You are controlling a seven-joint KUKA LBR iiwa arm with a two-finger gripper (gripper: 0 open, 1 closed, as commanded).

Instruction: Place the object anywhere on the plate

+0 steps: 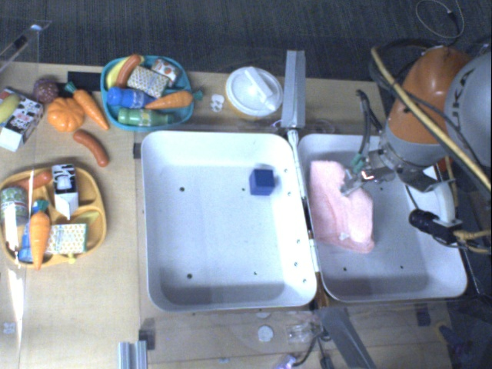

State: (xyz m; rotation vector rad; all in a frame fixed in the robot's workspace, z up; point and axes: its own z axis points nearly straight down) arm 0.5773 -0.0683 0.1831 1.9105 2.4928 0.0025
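Note:
A small blue cube (262, 181) rests on the floor of the left white bin (165, 229), toward its upper right. In the right white bin (415, 279) lies a pale pink, flat, soft-edged piece (342, 210), against the bin's left side. My gripper (357, 180) hangs over the upper right edge of that pink piece, close to it or touching it. The grey arm with its orange band (427, 75) comes in from the upper right. Nothing can be made out in the gripper, and the blue cube lies well to its left, across the wall between the bins.
Left of the bins, a blue bowl (115, 118) and a yellow tray (96, 225) hold toy food. A toy pumpkin (64, 115), carrot and sausage lie loose on the bench. A white round lid (254, 91) sits behind the left bin. Cables (438, 225) cross the right bin's right side.

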